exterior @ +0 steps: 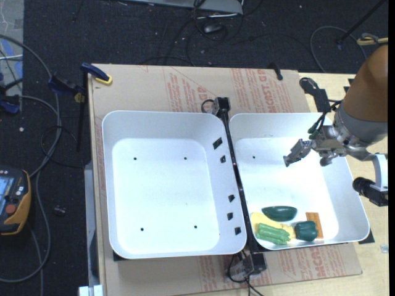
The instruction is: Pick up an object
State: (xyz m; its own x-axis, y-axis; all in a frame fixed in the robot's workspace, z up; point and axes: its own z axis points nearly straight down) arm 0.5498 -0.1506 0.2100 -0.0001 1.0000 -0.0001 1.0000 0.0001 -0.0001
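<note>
**Tool above the right bin, objects toward the near rim**

My tool (298,152) hung over the upper middle of the right bin (345,193), pointing toward the divider between the two bins. Nothing sat between its tips, and at this size I could not tell whether they were spread or pressed together.

Everything worth picking lay in the near corner of that bin, well apart from the tool and on the side closest to the camera. A dark green oval object (279,213) lay nearest to me, its long axis running across the bin, roughly parallel to the near rim. Just below it a light green ridged piece (271,233) lay the same way, tilted a little, resting on something yellow (279,226). Beside these stood a teal block (306,230), touching or almost touching a small orange piece (314,217) behind it. The group was tightly packed, so I judged the dark oval the cleanest target: it stood at the edge of the cluster with bare floor on my side.

The left bin (162,184) held no candidates I could make out.

The cardboard on the worktop (179,91) carried red printed lettering, seen upside down and mirrored; I could not read it with confidence.
</note>
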